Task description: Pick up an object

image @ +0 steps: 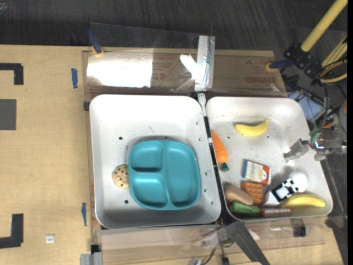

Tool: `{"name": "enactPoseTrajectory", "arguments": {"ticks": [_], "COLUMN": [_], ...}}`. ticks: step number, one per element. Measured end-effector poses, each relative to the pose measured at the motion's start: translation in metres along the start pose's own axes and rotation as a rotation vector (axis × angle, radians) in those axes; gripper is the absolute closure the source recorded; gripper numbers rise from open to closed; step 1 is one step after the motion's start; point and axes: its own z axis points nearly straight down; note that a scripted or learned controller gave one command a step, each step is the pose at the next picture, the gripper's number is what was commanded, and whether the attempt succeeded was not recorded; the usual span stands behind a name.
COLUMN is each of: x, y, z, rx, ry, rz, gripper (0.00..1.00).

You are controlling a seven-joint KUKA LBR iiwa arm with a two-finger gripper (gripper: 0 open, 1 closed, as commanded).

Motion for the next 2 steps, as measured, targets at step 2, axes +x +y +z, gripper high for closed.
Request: {"name": "enactPoseTrajectory", "arguments": {"ticks": [2], "x": [0.098], "y": [-0.027], "z": [0.102], "rx": [-0.006], "ry": [-0.002], "rz": [-0.196], "gripper": [0.00]}}
